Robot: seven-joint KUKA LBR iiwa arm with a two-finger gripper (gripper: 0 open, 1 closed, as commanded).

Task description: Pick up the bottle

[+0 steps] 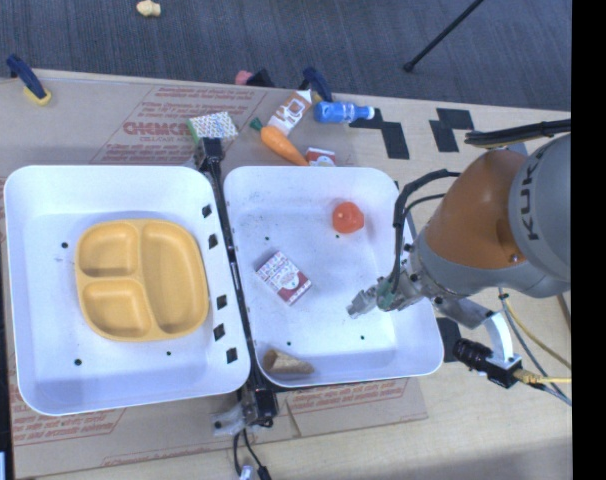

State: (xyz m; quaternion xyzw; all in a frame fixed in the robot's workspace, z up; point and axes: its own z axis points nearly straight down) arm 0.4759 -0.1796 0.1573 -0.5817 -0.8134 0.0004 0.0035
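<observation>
1. White plastic, shallow and square, the right bin (283, 358) takes the two-finger gripper (366, 303) of the grey and orange arm (488, 230) low by its right wall.
2. Whether the pincer is apart or together cannot be told.
3. The small blue plastic bottle (340, 113) lies on its side on the brown cardboard (133, 133) beyond the bins, well apart from the gripper.
4. A red round object (348, 217) and a red-patterned packet (284, 278) lie in the right bin; a yellow divided plate (141, 279) sits in the left bin (33, 368).
</observation>
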